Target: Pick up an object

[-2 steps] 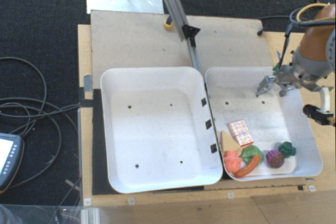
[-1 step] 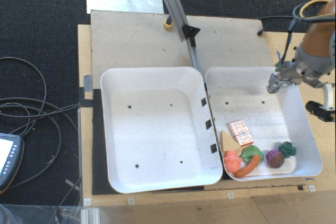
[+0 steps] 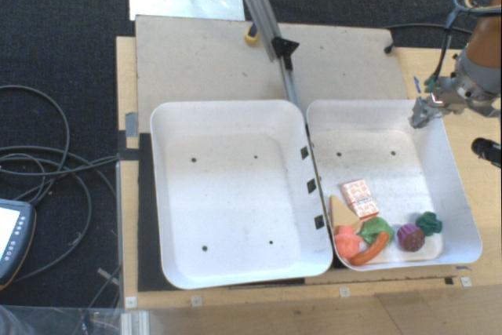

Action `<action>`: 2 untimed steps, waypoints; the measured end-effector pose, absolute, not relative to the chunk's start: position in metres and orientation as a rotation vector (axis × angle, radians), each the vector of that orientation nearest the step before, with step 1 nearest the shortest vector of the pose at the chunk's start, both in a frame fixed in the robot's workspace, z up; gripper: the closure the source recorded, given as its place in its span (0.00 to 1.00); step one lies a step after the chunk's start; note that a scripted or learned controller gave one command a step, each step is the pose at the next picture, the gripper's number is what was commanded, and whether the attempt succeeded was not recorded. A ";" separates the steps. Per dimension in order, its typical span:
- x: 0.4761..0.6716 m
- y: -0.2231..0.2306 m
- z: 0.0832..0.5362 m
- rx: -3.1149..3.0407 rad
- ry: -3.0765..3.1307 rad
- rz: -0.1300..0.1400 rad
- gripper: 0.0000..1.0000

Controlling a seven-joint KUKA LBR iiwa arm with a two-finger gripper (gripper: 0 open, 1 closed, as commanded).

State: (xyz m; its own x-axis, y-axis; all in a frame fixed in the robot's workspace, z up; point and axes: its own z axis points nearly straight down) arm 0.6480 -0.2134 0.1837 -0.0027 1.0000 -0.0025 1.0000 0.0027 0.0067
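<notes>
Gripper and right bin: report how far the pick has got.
Done: nothing looks picked. The red-and-white box, orange carrot, purple ball and green pieces all lie in the right bin, near its front edge.
In hand: the gripper sits over the bin's far right corner, apart from every item.
Left: move to an object, grasp it, lift it.

No writing can be read anywhere. The small box [image 3: 359,198] in the right bin [image 3: 455,192] carries a red and white printed pattern, but its marks are too small and blurred to make out.
</notes>
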 end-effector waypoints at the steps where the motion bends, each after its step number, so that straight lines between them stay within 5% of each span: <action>1: 0.650 -0.214 0.239 2.211 2.220 0.006 1.00; 2: 0.641 -0.170 0.242 2.211 2.231 0.003 1.00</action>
State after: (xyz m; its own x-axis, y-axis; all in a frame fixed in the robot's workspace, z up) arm 0.6407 -0.1699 0.2416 -0.0088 1.0000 0.0009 1.0000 0.0088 0.0018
